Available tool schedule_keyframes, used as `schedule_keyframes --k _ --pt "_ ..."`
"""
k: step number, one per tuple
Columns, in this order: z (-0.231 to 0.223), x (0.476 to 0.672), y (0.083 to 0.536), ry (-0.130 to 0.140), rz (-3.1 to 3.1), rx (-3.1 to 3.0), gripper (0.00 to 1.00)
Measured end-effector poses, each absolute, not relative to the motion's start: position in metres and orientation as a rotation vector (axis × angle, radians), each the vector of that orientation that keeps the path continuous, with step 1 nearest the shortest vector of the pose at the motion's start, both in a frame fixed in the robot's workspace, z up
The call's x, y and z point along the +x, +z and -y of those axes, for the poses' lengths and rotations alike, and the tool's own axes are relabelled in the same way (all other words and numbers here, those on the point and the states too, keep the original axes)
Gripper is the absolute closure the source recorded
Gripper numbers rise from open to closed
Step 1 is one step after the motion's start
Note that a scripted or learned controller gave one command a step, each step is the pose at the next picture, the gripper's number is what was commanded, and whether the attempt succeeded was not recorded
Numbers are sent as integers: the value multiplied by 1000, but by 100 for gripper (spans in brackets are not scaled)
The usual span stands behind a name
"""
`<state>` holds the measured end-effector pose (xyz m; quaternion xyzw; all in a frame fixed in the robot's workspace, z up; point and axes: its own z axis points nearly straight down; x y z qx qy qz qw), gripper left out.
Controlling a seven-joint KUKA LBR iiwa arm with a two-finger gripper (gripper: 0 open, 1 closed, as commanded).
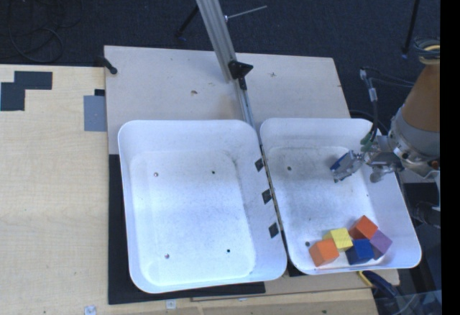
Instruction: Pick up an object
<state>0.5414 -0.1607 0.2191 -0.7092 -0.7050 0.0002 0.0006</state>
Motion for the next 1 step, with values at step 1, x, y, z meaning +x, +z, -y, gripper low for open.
schedule_keyframes --k 1 --pt "190 587 88 2 2220 -2221 0"
